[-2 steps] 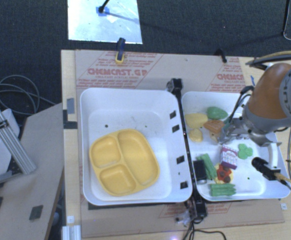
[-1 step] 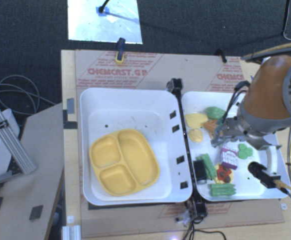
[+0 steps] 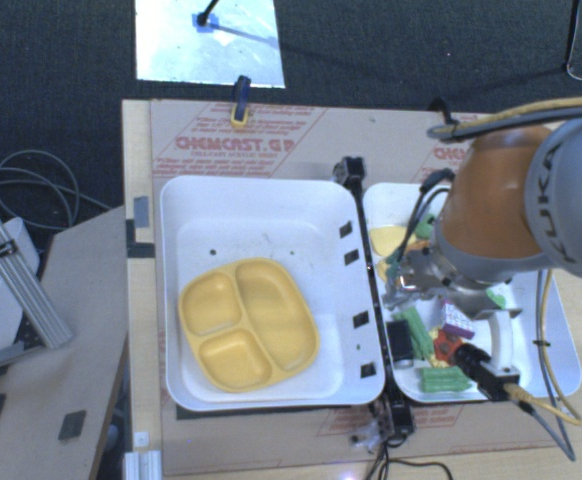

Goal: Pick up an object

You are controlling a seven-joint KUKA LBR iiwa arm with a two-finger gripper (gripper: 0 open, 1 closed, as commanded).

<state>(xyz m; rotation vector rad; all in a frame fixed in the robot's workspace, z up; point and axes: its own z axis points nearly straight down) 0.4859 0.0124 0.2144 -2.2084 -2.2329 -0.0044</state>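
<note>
Green, red and purple small objects (image 3: 441, 353) lie heaped in the right bin (image 3: 567, 360), directly beneath and just toward the camera from the gripper (image 3: 411, 280). A green ridged block (image 3: 445, 379) lies at the near edge, its long axis running left to right. The grey arm (image 3: 511, 203) with its orange band leans in from the right, wrist pitched steeply down over the pile. I cannot tell whether anything is grasped. The left bin (image 3: 271, 208) holds a yellow divided tray (image 3: 246, 323).
</note>
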